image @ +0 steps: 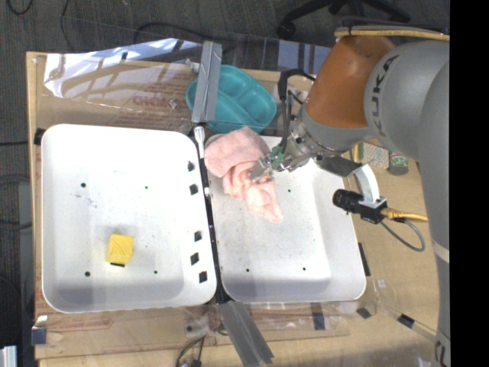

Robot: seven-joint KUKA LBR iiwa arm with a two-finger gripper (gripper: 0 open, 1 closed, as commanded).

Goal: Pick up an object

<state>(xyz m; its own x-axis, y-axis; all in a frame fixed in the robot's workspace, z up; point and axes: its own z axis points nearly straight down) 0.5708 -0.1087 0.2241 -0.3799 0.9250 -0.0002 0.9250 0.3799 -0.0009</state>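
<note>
A crumpled pink cloth (pixel 243 170) lies in the right bin (pixel 306 258), at its far left corner. My gripper (pixel 267 168) comes down from the right onto the cloth's right side, and its tips sit in the folds. A small yellow block (pixel 120 249) rests in the left bin (pixel 92 167), near the front left.
A teal dish (pixel 233 102) lies behind the right bin, just beyond the cloth. Crinkled clear plastic (pixel 114 71) covers the bench behind the left bin. The arm's orange band and grey body rise over the right bin's far right corner. A black cable fitting (pixel 355 202) juts out at the bin's right rim.
</note>
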